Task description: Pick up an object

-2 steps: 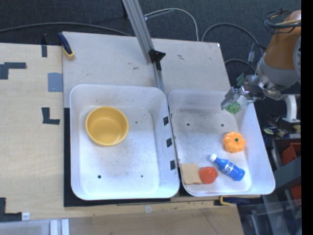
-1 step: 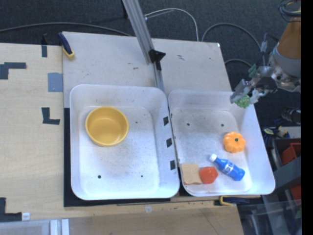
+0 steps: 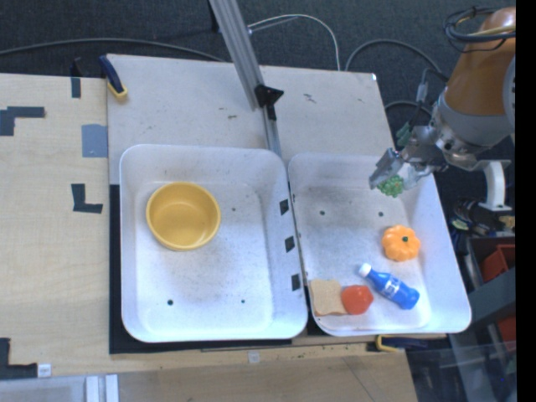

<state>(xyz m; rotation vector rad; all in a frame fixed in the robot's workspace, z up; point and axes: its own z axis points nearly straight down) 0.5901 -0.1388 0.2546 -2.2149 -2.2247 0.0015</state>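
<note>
Green object (image 3: 391, 186) at hand (image 3: 388, 177)

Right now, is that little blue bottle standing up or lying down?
Lying down. The blue bottle rests on its side on the right bin's floor, white cap pointing up-left.

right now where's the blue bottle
The blue bottle lies on its side near the front of the right bin, just right of the red object and below the orange pumpkin.
</note>
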